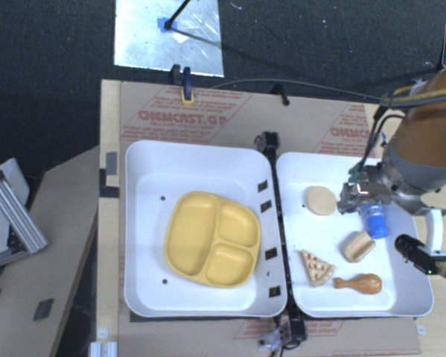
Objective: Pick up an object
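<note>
Gripper [358, 194] over right bin [298, 170], above blue bottle [374, 220] near far-right corner; finger state cannot be told.

Two shallow white plastic bins sit side by side on a brown paper-covered bench. The left bin [143, 207] holds a yellow three-compartment plate [213, 238] near its centre. In the right bin [411, 296], a round tan biscuit-like disc [321, 201] lies toward ten o'clock, a small blue bottle [374, 220] near centre, a beige cylindrical block [358, 247] just below it, a toy pizza slice [317, 268] at seven o'clock, and a brown toy drumstick [359, 283] at six. The grey two-finger gripper [354, 194] hangs between disc and bottle.
</note>
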Motion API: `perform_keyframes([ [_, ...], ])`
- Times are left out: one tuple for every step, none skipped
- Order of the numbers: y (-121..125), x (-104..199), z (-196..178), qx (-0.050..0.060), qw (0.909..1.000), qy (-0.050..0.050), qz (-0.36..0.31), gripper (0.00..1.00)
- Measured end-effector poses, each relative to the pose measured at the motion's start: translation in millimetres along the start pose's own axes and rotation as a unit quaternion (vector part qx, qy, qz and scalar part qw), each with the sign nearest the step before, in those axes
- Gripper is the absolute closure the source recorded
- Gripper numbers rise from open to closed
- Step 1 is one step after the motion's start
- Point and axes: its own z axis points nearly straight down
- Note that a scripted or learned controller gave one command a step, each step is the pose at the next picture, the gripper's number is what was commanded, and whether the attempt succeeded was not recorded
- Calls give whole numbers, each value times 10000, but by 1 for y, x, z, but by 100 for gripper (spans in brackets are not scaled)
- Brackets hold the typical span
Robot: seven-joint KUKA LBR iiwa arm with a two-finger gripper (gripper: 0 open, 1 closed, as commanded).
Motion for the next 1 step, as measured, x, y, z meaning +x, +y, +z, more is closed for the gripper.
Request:
perform_keyframes([
  [19,51,15,11,10000,4,-2,100],
])
